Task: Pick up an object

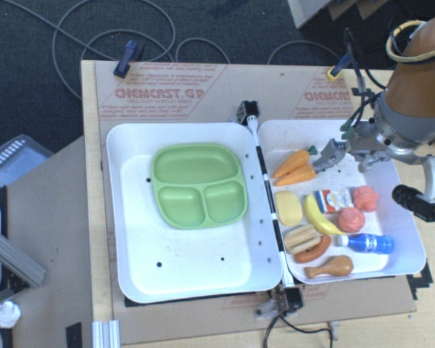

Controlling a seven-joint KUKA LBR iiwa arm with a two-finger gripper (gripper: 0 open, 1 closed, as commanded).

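The end effector hangs just right of the carrots in the right bin, apparently lined up to pick them (I cannot tell its state). Below the carrots, more toy food crowds together.

Even, bright overhead light on my bench; both white bins nearly glare out, shadows are faint, and the whole picture looks slightly soft.
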